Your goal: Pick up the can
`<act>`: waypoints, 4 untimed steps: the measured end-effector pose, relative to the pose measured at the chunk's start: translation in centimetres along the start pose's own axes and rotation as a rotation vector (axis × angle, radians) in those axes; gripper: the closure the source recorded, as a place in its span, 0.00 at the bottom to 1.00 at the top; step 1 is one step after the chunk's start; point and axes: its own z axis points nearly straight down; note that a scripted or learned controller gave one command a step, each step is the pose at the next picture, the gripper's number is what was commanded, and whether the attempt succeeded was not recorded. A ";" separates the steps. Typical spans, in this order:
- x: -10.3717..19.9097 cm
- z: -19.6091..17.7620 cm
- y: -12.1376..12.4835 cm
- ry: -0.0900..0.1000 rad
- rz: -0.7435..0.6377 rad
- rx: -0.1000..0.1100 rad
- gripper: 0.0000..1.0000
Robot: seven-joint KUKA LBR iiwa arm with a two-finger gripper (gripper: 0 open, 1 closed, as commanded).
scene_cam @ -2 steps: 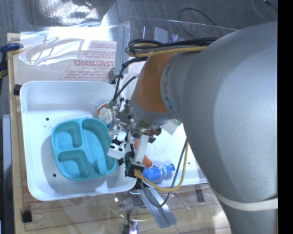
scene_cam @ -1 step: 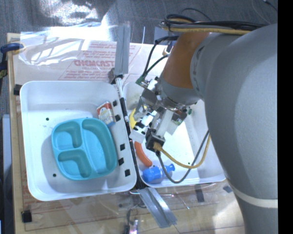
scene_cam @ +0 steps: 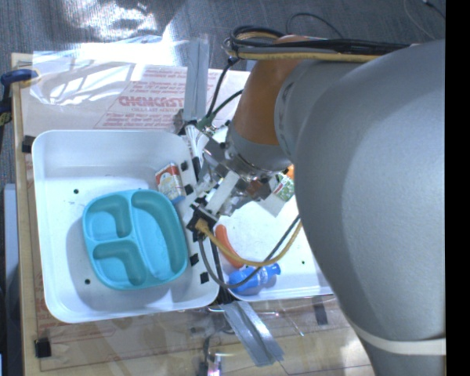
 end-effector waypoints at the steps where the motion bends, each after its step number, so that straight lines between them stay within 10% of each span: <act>1: -2.9 4.9 -3.6 0.000 0.182 0.000 1.00; 2: -0.3 -2.8 -8.2 0.002 -0.192 -0.005 1.00; 3: 2.0 1.8 -5.9 -0.003 -0.035 0.000 1.00; 4: -3.3 -6.8 1.8 0.002 -0.096 -0.003 1.00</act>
